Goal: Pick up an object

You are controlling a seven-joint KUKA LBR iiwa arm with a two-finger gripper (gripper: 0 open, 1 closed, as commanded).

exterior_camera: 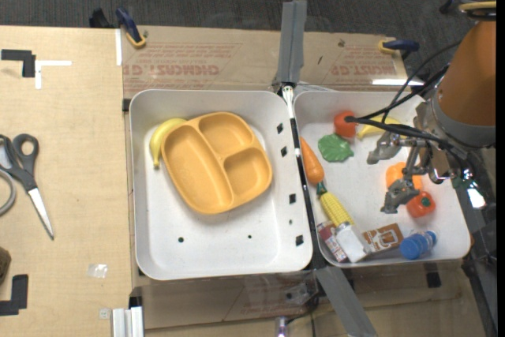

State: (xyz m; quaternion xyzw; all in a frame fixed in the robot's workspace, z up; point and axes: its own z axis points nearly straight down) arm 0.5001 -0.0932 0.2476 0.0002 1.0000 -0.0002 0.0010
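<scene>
While the arm reaches in from three o'clock over the right bin, the things nearest the camera lie along that bin's six o'clock edge: a blue bottle, a brown packet touching it, and a white-and-red tube at the seven o'clock corner. Just beyond the tube lies an ear of corn, its long axis running from five to eleven o'clock, and past it a carrot stretched almost twelve to six along the bin's nine o'clock wall. The claw hangs over the middle of the bin with its two fingers spread apart and nothing between them; one finger sits toward twelve, the other toward six. An orange pepper lies just beside the lower finger at its four o'clock. The corn is well off at the claw's eight o'clock. Farther back lie a green leaf, a red tomato and a yellow piece. In the left bin a yellow divided plate rests beside a banana. Scissors lie on the bench at nine o'clock.
</scene>
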